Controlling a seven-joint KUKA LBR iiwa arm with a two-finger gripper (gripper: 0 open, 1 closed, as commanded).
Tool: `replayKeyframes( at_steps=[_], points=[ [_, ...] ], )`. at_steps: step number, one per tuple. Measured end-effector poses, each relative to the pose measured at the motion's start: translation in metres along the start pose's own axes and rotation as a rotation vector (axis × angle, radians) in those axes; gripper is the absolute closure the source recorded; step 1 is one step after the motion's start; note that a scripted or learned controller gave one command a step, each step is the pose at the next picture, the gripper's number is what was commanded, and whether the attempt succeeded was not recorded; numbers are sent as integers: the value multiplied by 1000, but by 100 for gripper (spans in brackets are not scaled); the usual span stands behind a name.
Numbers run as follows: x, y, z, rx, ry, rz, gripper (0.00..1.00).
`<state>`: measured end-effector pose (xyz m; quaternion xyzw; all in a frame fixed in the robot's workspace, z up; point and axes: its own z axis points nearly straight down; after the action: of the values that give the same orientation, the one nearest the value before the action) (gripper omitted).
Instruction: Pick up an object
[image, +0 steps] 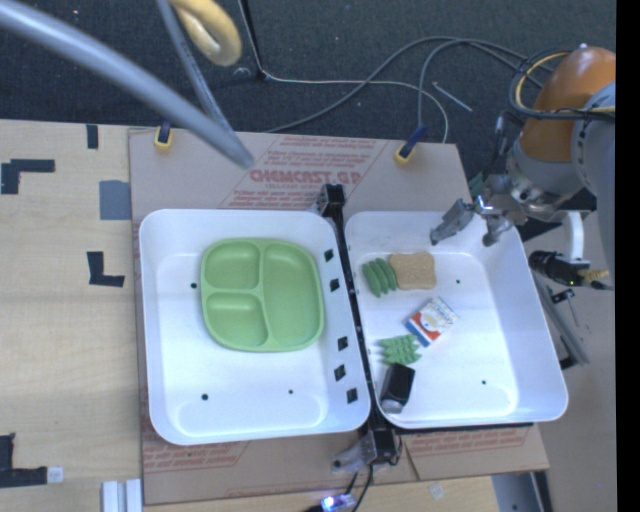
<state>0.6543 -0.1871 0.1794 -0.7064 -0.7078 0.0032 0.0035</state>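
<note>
Showing two shallow white bins side by side on a cardboard sheet (300, 165) printed in red, the largest line reading roughly "CHEMCAST GP", the smaller lines too blurred to read. Left bin (165, 330): one green sectioned plate (263, 296) with three compartments, lying flat near the middle. Right bin (520, 340): five small objects gathered toward its left half. A tan sponge-like block (412, 269) touching a ribbed green pod-shaped toy (378, 277) on its left. Nearer the camera, a small red, white and blue packet (431, 322), printing illegible. Just beside it, lower left, a green leafy toy (399, 349), and below that a black rectangular object (397, 387) close to the divider wall. Black clips (331, 199) along the seam between the bins; yellow clamps (162, 137) at the sheet's far corners; cables (400, 80) trailing over dark carpet beyond.

Arm entering from the right, orange band (575, 95) high, wrist tilted toward the far right corner of the right bin. Gripper (470, 225) poised above that bin's far edge, fingers spread apart, nothing between them, well apart from every object.
</note>
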Motion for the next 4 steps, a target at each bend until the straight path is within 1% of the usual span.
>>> replayKeyframes(
  at_steps=[1, 2, 3, 4],
  points=[
    [4, -3, 47, -1, 0, -1, 0],
    [4, -1, 96, -9, -2, 0, 0],
    [5, 2, 83, -17, -3, -4, 100],
    [7, 8, 41, -9, 0, 0, 100]
  ],
)
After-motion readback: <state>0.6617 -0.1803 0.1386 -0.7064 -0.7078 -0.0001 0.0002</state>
